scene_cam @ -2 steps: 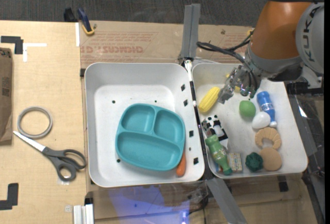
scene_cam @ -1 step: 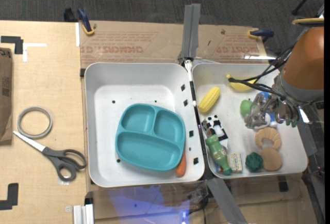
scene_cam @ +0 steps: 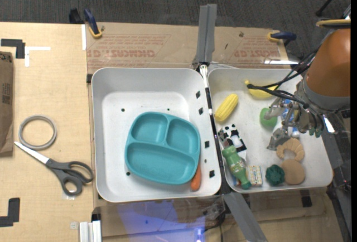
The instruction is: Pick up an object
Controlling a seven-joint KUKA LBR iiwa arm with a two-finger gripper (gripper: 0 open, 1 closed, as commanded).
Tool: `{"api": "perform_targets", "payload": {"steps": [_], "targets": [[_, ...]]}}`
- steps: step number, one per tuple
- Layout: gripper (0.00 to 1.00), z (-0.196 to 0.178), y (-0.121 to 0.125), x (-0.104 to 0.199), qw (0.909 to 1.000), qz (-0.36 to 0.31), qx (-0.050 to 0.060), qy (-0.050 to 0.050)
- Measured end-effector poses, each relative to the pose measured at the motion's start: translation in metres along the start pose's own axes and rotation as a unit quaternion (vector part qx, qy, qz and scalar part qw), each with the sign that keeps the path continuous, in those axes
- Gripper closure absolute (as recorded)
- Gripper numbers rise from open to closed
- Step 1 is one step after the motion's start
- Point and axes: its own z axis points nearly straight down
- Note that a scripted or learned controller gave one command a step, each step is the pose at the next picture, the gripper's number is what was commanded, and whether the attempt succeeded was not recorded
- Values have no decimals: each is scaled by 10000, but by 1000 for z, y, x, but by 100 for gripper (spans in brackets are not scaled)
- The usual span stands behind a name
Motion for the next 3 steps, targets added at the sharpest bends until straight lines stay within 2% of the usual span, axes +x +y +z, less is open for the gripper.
{"api": "perform_targets", "payload": {"steps": [1,2,3], "targets": [[0,58,-30,-15,9985,556,-1,-2],[0,59,-15,-96,9909,1346,7,28],[0,57,-40,-49,9739,2270,3,-4]]}}
